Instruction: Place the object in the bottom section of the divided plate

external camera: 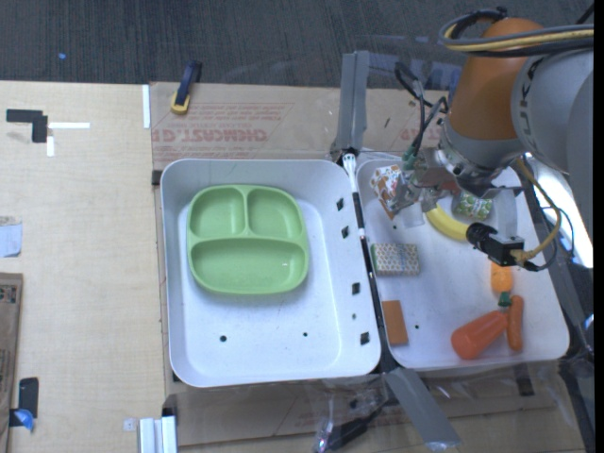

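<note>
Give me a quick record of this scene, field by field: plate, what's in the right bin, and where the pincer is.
plate: green divided plate in the left bin, nothing in its sections
right bin: banana, sponge, brown block, carrots, small orange piece, patterned packet
pincer: low over the right bin's far end, beside the packet and banana
grasp: cannot tell
</note>
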`<action>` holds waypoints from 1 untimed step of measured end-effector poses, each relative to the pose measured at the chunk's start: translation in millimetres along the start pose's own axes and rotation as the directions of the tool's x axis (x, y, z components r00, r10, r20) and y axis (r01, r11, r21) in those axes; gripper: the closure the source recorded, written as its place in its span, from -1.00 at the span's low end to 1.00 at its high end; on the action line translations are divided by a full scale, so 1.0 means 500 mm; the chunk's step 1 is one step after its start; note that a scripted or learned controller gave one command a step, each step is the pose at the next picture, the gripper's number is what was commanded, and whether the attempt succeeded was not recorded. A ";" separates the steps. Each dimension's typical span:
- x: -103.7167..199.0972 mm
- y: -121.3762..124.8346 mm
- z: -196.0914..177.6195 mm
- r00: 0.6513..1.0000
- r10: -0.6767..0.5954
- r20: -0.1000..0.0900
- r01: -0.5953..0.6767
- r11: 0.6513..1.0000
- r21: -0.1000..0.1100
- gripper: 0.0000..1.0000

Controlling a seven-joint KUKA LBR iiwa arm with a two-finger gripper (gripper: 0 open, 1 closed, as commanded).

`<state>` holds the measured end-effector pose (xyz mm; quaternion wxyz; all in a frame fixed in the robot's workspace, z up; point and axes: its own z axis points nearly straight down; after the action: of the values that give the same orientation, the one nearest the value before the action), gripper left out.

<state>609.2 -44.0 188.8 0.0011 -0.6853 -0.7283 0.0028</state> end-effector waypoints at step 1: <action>0.118 -0.139 0.000 0.999 0.036 -0.001 -0.036 0.999 -0.001 1.00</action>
<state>536.3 10.8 189.3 0.0011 -0.6982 -0.7159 0.0022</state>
